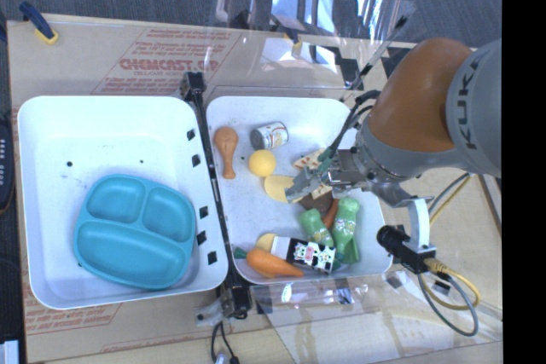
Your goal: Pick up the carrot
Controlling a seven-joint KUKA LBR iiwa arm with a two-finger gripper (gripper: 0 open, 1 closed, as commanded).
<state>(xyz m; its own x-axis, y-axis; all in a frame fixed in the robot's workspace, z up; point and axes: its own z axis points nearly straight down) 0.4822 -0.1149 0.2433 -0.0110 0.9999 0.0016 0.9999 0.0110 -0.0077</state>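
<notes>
Approach step, it's judged: the claw (300, 186) is seen spread wide, nothing held, above the orange tapered carrot (271, 263); a downward reach is needed.

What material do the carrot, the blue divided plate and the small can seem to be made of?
Carrot: probably moulded plastic, a toy; its orange is even and smooth with a slight sheen.
Blue divided plate: likely plastic, matte to satin; one uniform colour with soft rounded ridges.
Small can: looks like metal with a printed label, since its end shines silvery, though it may be a plastic toy.
</notes>
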